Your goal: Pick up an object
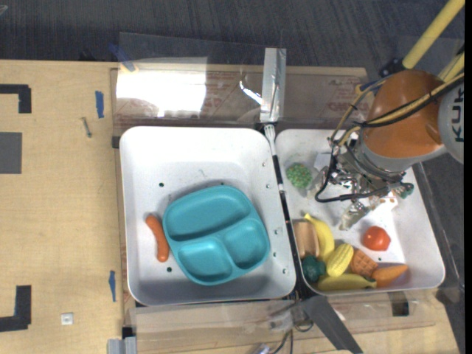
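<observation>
I can't tell the claw's (pixel 359 206) spread; I'd descend squarely on the tomato (pixel 376 238) at five o'clock.

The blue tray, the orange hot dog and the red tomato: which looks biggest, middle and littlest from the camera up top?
1. Blue tray, by far the largest, in the left bin.
2. Orange hot dog, long and thin beside the tray.
3. Red tomato, the smallest, in the right bin.
</observation>
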{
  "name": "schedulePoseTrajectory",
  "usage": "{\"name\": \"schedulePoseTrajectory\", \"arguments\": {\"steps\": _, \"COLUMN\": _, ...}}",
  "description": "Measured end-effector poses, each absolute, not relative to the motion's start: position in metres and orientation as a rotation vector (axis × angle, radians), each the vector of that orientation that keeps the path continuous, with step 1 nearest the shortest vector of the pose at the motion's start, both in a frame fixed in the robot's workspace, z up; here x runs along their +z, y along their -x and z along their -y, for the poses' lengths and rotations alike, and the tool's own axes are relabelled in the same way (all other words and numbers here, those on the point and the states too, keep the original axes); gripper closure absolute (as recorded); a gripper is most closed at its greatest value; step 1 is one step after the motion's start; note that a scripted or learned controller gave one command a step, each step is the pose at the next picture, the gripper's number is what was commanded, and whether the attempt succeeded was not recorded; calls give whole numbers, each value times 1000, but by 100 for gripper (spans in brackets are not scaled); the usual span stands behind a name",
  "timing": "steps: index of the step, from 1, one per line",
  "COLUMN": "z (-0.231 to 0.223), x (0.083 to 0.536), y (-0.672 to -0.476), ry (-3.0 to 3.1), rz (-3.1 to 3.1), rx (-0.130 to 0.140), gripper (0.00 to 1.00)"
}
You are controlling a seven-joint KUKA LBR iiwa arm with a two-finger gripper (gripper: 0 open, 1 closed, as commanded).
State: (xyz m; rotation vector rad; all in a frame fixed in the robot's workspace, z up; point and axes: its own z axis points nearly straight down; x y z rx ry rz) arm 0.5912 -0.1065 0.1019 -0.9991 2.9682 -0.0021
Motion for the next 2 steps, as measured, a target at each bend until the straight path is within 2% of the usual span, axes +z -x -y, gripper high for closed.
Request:
{"name": "schedulePoseTrajectory", "arguments": {"steps": 1, "z": 99, "x": 91, "y": -531, "ry": 1340, "rz": -2822, "rx": -13, "gripper": 0}}
{"name": "schedulePoseTrajectory", "arguments": {"steps": 2, "z": 102, "x": 90, "y": -525, "ry": 1273, "rz": -2849, "rx": -9, "gripper": 0}}
